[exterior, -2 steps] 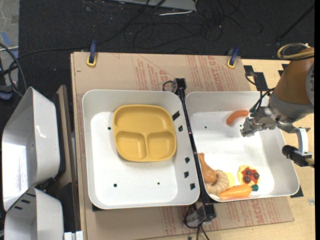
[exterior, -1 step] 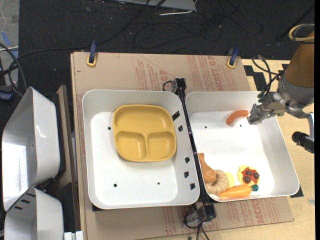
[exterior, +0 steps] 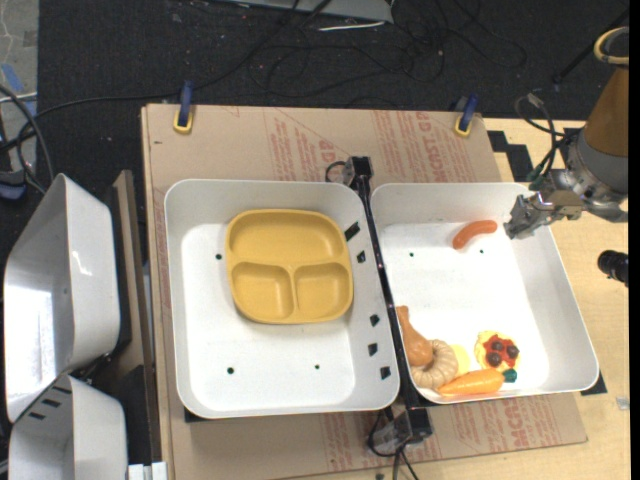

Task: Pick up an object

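Observation:
In the right bin (exterior: 545, 268) an orange sausage (exterior: 474, 232) lies near the far wall. At the near edge sit a chicken drumstick (exterior: 414, 343), a pale shrimp-like piece (exterior: 437, 371), an orange carrot (exterior: 473, 383) and a yellow pizza slice (exterior: 498, 350). My gripper (exterior: 524, 218) hangs at the right bin's far right rim, just right of the sausage and apart from it. Nothing shows between its fingers.
The left bin (exterior: 195, 298) holds a yellow three-part plate (exterior: 290, 265). Clamps (exterior: 183, 120) (exterior: 465, 118) pin the cardboard at the back. White tubs (exterior: 55, 288) stand off the bench to the left. A black divider (exterior: 372, 268) runs between the bins.

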`<state>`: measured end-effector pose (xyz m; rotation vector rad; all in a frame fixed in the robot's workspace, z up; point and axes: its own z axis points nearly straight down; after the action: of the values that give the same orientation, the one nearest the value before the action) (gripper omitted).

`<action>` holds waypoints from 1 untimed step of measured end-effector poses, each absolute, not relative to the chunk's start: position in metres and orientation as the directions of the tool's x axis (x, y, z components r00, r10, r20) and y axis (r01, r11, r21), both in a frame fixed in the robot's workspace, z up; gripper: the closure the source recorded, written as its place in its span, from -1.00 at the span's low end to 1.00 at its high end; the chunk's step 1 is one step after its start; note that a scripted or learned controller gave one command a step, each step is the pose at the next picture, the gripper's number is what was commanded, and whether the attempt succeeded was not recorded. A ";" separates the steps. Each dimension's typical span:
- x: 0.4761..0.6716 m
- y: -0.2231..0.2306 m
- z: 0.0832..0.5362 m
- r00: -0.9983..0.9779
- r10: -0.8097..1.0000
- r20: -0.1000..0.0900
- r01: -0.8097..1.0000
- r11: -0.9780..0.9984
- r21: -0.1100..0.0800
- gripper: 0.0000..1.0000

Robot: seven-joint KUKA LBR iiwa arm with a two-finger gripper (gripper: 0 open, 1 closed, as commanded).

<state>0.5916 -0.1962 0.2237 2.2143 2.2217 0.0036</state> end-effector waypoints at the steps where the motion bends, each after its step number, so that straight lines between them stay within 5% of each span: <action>1: 0.607 -0.137 0.219 -0.009 1.000 0.002 1.000 0.009 0.001 1.00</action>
<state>0.6075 -0.1370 0.2188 2.2117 2.2319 0.0039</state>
